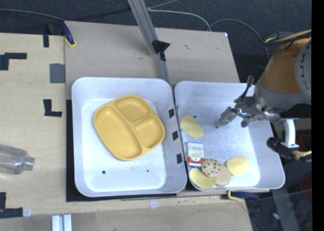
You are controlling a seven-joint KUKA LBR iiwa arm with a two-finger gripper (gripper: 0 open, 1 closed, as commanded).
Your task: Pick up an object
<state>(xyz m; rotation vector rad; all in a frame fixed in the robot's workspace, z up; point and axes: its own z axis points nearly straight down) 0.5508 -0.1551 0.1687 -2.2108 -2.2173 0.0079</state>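
My gripper (234, 121) hangs over the right bin (212, 96), in its upper right part, with its fingers spread open and nothing between them. To its left a yellow chip-shaped piece (192, 126) lies near the bin's left wall. At the bin's front lie a small white and red packet (195, 154), a chocolate-chip cookie (210, 166), a tan round piece (223, 175), a flat yellow piece (200, 179) and a yellow lump (237, 165). The gripper touches none of them.
The left bin (86, 174) holds a yellow divided plate (129, 126). A metal pole (143, 17) slants down to the bins' back edge. A clear plastic bottle (14, 159) lies on the bench at far left.
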